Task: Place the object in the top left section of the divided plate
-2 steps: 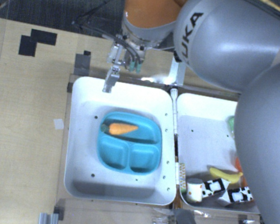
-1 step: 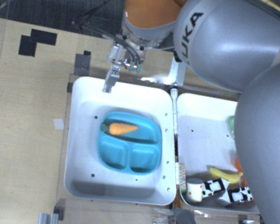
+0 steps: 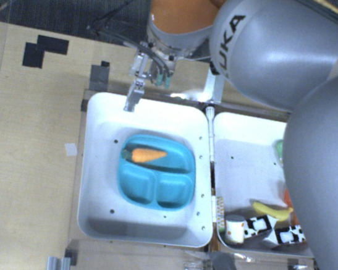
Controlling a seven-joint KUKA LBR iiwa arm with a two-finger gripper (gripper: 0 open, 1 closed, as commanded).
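Carrot [image 3: 148, 156]: in plate [image 3: 126, 184], long top section. My fingers [image 3: 133, 99]: above left bin [image 3: 92, 170] rim; state unclear.

Black "KUKA" lettering showing partly on the grey arm [image 3: 275, 46], running sideways along its rounded casing near the orange band, letters "UKA" reading clearly, no other legible text, label or number appearing anywhere on the bench
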